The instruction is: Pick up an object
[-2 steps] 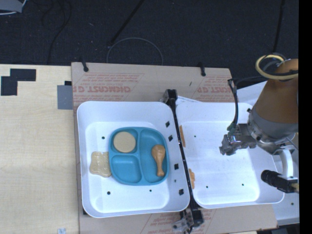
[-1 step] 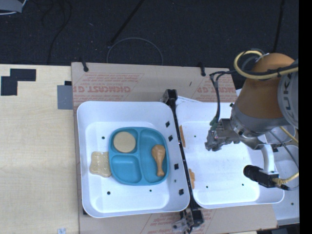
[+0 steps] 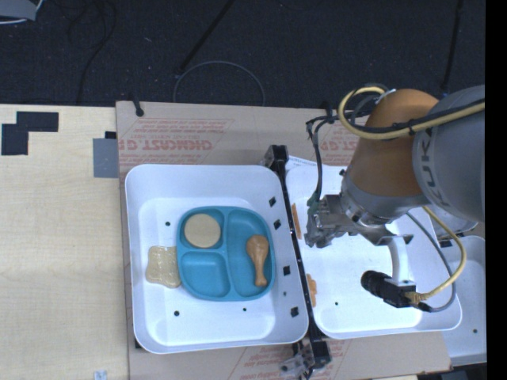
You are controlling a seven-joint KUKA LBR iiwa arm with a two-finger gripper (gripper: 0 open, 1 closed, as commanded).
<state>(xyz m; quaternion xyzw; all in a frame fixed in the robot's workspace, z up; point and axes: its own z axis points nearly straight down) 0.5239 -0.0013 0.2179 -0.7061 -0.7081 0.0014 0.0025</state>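
Arm [image 3: 420,161]: one, grey with orange band, reaching in from the right edge and hanging over the right bin. Dark cables loop around its wrist.

Worktop [image 3: 55,236]: pale wood, bearing a brown cardboard sheet [image 3: 198,137] under both bins.

Bins: two, white, shallow, side by side. Left bin [image 3: 146,323] holds the tray and food pieces. Right bin [image 3: 372,323] sits under the arm; a small orange piece [image 3: 311,289] lies at its left wall, kind not clear.

Tray [image 3: 223,252]: one, blue, three compartments, in the middle of the left bin.

Round tan patty [image 3: 201,230]: one, in the tray's upper-left compartment.

Drumstick [image 3: 258,260]: one, tan, in the tray's right compartment. Long axis runs roughly from the bin's far edge to its near edge; thick end points toward the far edge, thin end toward the near edge.

Pale flat piece [image 3: 162,266]: one, on the bin floor, touching the tray's left edge.

Gripper [image 3: 318,226]: over the left part of the right bin, close to the dividing wall between bins. Whether the fingers are apart or closed cannot be made out; nothing visible between them.
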